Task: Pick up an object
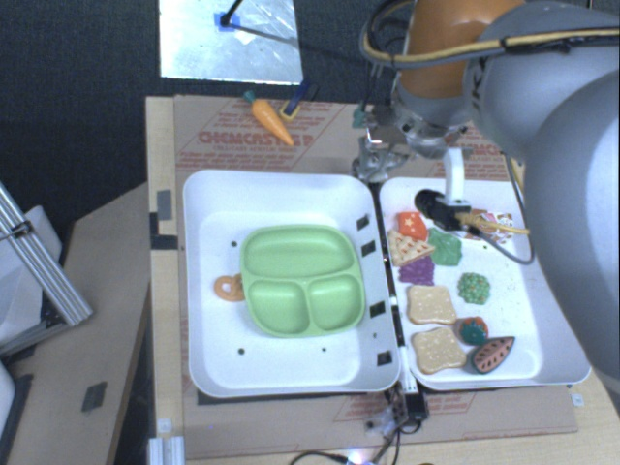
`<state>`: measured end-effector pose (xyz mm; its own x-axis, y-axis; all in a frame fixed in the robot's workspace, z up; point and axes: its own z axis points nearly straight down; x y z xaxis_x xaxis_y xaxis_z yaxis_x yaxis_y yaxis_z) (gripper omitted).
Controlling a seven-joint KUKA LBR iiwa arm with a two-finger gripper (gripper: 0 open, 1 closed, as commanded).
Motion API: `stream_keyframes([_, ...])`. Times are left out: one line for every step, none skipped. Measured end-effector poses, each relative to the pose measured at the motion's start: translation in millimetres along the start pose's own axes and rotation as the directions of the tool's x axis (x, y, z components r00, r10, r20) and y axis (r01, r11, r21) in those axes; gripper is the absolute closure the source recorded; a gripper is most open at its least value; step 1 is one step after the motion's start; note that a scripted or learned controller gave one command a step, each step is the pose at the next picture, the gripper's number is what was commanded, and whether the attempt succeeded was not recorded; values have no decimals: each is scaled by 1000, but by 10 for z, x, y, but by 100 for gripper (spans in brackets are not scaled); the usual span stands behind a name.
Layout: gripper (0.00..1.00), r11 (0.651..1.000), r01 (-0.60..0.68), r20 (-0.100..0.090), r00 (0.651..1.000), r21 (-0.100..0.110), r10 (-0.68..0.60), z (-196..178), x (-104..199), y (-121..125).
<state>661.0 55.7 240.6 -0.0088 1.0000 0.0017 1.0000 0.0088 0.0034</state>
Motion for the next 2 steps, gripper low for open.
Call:
stream_keyframes([100, 1000, 0, 0, 1000, 1, 0, 72, 459, 46])
stream_keyframes([100, 1000, -2, 1, 1000, 2, 2, 64, 514, 26])
